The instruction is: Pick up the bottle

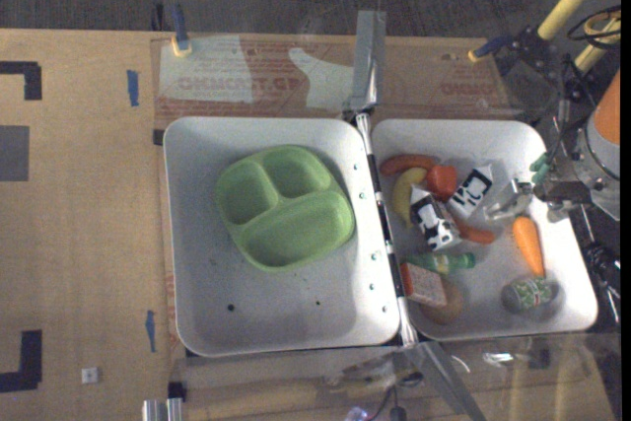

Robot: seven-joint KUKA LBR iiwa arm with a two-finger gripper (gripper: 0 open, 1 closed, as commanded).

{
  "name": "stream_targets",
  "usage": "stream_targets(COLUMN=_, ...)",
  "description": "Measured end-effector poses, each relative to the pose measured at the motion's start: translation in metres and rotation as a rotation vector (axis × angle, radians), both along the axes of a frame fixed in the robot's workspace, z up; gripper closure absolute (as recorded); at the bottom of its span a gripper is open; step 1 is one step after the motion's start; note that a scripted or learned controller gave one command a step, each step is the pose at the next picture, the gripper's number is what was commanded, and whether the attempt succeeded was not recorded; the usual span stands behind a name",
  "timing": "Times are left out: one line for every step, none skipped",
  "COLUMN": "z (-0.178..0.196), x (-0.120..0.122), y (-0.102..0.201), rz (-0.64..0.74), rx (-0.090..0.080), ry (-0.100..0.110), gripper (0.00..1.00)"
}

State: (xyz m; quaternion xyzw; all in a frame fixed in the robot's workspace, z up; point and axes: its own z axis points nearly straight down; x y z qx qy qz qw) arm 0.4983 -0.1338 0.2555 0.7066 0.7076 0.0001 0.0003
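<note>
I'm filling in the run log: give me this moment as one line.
phase: approach | gripper: above right bin, near its right side | bottle: lying in right bin, not held | left bin: green plate

plate (286, 207): matt green plastic | bins (197, 242): smooth white plastic

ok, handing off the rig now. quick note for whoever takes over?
Gripper: over the right bin's far right side; whether it holds anything can't be told.
Bottle: small, green, lying flat in the right bin, between the cow-print toy and a red box. Carrot lies near the gripper.
Left bin holds a green plate.
Done: nothing visible, bottle not lifted.
Left: reach the bottle, grasp, lift.
</note>
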Motion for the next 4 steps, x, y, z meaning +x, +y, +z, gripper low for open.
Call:
stream_targets(z=-0.122, x=-0.019, y=0.010, rz=0.215, rx=0.001, ry=0.001, gripper=0.00)
stream_targets(z=-0.081, x=-0.018, y=0.017, rz=0.343, rx=-0.001, ry=-0.002, gripper=0.00)
stream_targets(z=-0.071, x=-0.018, y=0.083, rz=0.667, rx=0.000, ry=0.000, gripper=0.00)
stream_targets(z=-0.071, x=0.043, y=0.086, rz=0.557, rx=-0.001, ry=-0.003, gripper=0.00)
